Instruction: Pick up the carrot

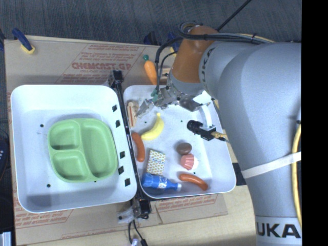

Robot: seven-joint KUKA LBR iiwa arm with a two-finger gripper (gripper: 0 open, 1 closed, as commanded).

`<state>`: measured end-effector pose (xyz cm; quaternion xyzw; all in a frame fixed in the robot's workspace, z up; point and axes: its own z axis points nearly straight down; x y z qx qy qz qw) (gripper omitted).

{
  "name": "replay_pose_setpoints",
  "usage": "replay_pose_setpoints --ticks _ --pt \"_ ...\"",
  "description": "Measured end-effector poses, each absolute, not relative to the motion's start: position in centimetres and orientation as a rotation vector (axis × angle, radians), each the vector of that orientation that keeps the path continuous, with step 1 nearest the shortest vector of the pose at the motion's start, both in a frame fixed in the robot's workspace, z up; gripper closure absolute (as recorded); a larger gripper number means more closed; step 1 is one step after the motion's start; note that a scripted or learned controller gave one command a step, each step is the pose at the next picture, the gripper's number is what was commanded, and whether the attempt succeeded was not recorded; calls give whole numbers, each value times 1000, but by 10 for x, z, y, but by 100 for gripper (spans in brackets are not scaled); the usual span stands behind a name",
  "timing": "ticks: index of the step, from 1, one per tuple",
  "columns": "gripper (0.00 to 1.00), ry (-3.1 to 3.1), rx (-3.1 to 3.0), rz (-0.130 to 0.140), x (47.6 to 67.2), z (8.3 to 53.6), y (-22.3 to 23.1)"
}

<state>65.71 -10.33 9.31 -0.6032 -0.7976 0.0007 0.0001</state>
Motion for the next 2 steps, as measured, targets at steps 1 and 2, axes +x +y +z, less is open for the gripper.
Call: replay_pose_setpoints --ticks 1,2 --pt "0 -2753 -1515 2 657 192 -60" --pt "100 -2755 -1511 3 657 203 -60"
